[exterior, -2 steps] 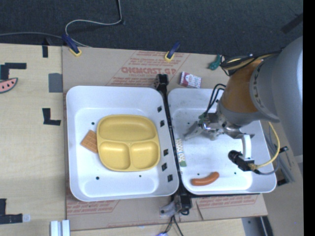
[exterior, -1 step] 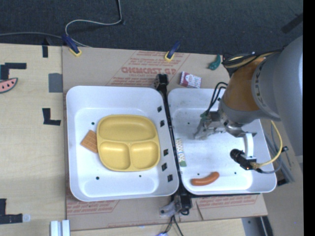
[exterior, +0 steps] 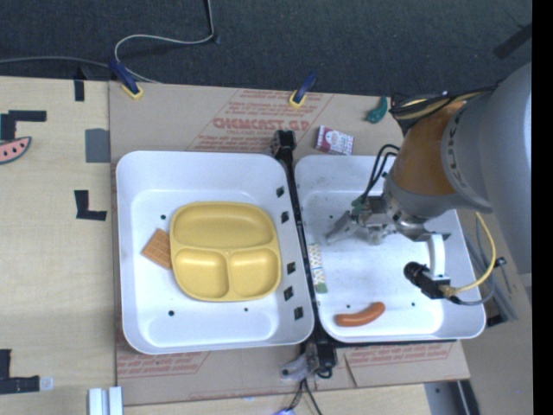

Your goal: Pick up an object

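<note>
Sausage [exterior: 359, 315] lies near your right bin's [exterior: 458, 322] front edge; your tool [exterior: 339, 230] hovers apart above it, fingers spread, pinching nothing.

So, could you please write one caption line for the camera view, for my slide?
KUKA arm's gripper over the right bin, hot dog near its front wall; yellow divided plate in the left bin.

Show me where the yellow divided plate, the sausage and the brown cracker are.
yellow divided plate [exterior: 226, 251]: camera view, on the ridge between its compartments.
sausage [exterior: 359, 316]: camera view, at the middle of its length.
brown cracker [exterior: 157, 249]: camera view, on the part showing beside the plate.
</note>
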`<move>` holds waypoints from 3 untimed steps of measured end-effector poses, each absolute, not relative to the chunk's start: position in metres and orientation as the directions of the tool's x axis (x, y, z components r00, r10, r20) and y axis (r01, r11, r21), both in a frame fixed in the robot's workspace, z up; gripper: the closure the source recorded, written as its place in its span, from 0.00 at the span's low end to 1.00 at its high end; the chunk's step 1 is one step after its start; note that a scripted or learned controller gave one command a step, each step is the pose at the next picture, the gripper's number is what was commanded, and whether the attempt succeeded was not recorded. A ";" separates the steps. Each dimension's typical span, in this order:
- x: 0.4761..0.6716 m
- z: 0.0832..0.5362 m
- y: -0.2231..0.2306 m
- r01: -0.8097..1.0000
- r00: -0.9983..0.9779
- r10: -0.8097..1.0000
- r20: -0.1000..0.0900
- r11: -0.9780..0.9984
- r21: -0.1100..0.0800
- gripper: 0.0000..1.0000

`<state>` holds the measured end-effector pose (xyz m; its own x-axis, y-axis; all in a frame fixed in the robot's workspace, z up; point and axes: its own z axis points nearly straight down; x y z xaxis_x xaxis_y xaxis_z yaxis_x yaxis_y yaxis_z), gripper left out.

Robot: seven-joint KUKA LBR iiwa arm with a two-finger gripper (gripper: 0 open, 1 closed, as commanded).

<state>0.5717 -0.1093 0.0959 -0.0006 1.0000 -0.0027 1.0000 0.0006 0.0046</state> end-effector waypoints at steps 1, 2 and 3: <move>0.611 0.086 -0.095 1.000 -0.001 1.000 0.000 0.001 0.002 0.00; 0.611 0.095 -0.095 1.000 -0.002 1.000 -0.002 0.002 0.003 1.00; 0.610 0.104 -0.095 1.000 -0.002 1.000 0.000 0.002 0.002 1.00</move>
